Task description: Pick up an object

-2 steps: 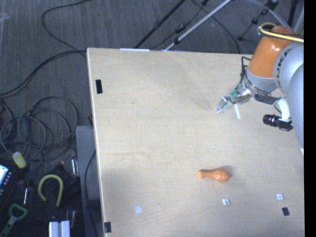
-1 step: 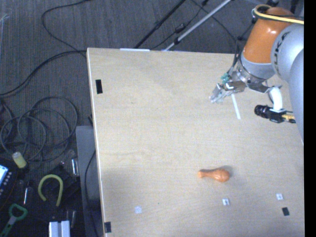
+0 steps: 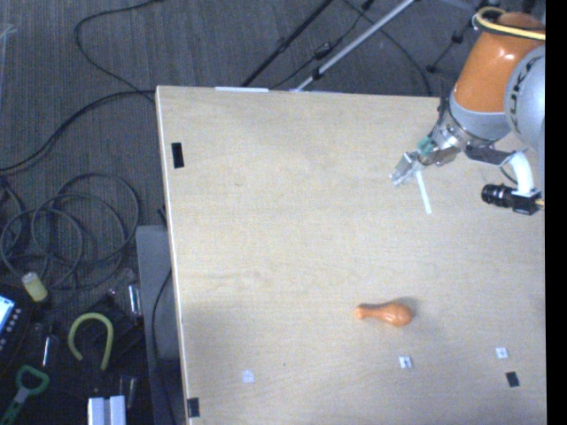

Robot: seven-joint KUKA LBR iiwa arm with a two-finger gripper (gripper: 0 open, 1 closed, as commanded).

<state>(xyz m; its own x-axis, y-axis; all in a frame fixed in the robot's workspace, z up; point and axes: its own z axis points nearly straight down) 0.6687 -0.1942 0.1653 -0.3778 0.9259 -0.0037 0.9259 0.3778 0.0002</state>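
Lying well below the pincer (image 3: 409,173), seemingly apart: orange object (image 3: 386,313).

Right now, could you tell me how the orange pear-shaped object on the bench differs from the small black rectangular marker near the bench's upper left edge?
The orange pear-shaped object is rounded, tapering to a narrow neck on its left; the small black rectangular marker looks flat and straight-edged. The orange object is larger and lies lengthwise across the view, while the marker stands upright along the edge. The object lies lower right, the marker upper left. Both are on the pale wooden bench top.
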